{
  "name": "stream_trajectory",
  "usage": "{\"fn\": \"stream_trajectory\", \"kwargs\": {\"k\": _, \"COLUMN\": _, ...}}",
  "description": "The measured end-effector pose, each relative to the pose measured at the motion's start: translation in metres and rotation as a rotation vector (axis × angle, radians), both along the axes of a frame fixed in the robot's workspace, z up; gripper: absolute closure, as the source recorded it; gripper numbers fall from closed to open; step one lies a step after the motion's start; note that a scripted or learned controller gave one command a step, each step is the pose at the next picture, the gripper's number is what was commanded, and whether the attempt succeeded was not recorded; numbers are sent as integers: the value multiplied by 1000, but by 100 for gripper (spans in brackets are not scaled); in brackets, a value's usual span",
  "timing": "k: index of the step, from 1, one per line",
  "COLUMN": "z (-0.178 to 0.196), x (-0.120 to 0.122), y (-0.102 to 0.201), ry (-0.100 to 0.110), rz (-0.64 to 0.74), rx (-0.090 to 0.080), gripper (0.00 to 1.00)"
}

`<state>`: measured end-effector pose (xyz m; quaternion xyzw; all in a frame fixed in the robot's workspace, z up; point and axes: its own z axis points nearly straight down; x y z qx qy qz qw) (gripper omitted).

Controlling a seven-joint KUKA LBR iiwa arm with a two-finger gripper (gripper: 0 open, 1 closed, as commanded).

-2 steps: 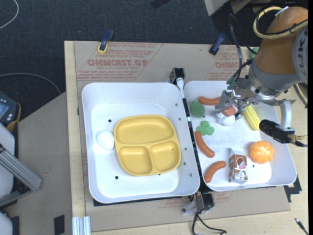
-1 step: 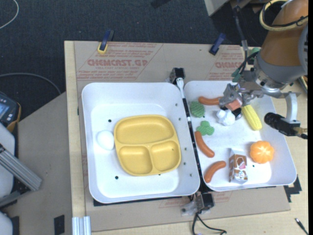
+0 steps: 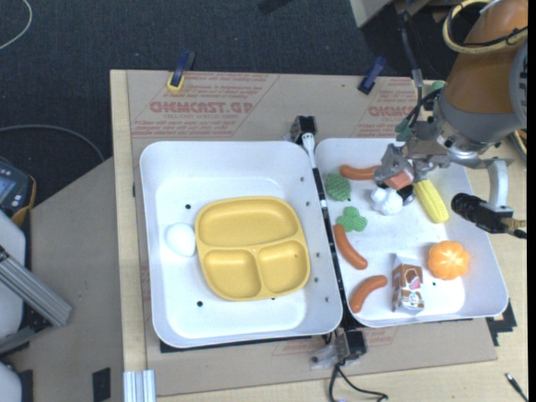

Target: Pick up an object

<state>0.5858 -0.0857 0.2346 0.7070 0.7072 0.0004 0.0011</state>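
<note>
Hovering in the right bin (image 3: 494,296), the gripper (image 3: 400,177), its finger state impossible to tell, is being lowered toward a white toy (image 3: 386,200) beside the corn (image 3: 431,200), where careful centring is being demanded.

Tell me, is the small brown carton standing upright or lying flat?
Lying flat: the brown carton shows its broad printed face upward, beside the orange.

We find the tray (image 3: 251,247) in the left bin (image 3: 159,162), an egg (image 3: 179,239) at its left. The right bin (image 3: 486,296) holds corn (image 3: 432,200), an orange (image 3: 448,260), a carton (image 3: 408,288) and sausages (image 3: 350,246).
</note>
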Motion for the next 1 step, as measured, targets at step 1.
{"fn": "stream_trajectory", "kwargs": {"k": 1, "z": -9, "x": -12, "y": -2, "ry": 6, "rz": -1, "rx": 1, "gripper": 100}}
